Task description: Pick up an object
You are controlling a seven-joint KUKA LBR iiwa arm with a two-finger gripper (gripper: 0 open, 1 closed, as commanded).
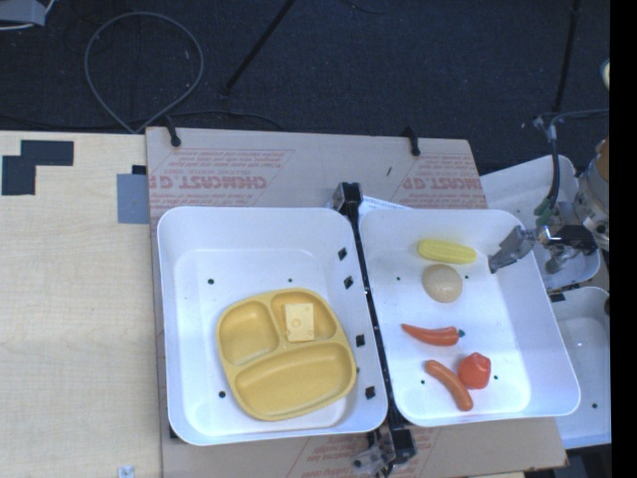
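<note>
The right bin [537, 366] holds a yellow corn-like piece [447, 252] at the back, with a beige round item [442, 284] just in front of it. Lower down lie a red-orange chili [432, 335], an orange sausage [449, 384] and a small red pepper [476, 369]. My gripper [528, 255] hangs over the bin's back right rim, right of the corn-like piece and apart from it. It is open with nothing between its fingers [505, 251].
The left bin [189, 267] carries a yellow compartment plate [287, 378] with a small yellow square block [299, 321] in its upper right section. A black divider [362, 307] separates the bins. Cables and arm parts [582, 217] crowd the right side.
</note>
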